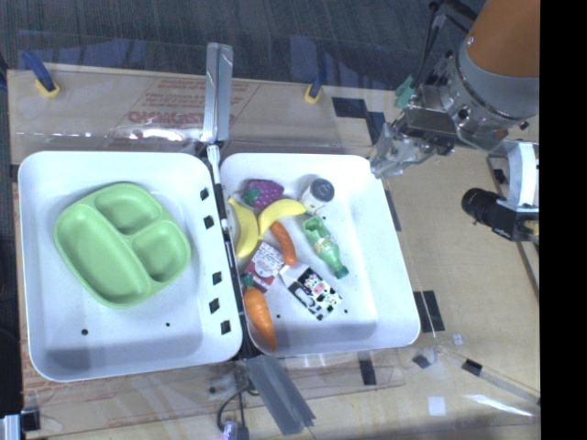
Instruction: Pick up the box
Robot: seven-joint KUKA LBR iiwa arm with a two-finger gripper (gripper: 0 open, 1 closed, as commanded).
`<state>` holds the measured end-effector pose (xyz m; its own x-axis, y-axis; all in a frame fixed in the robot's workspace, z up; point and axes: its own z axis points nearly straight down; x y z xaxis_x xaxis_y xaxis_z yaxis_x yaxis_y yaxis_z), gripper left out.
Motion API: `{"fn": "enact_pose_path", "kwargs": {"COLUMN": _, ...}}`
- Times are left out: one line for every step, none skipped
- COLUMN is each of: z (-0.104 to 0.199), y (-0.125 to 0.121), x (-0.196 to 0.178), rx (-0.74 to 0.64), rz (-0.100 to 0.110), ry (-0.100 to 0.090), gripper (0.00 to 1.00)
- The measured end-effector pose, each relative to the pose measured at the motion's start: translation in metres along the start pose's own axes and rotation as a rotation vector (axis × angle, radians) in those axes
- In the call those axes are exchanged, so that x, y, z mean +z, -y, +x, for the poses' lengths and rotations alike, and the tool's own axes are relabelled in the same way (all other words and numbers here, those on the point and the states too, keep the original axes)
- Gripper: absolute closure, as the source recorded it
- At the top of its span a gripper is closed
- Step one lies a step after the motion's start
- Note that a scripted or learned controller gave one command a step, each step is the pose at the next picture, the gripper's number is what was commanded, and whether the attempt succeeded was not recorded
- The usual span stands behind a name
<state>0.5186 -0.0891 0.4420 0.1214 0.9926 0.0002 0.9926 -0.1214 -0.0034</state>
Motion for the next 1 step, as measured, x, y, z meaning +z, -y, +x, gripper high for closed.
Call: {"fn": "enact_pose_path", "kwargs": {"z": 0.001, "y": -0.0006, "x": -0.0103, "rx": -0.007, "rz": 0.001, "ry": 0.0, "gripper": 1.0}}
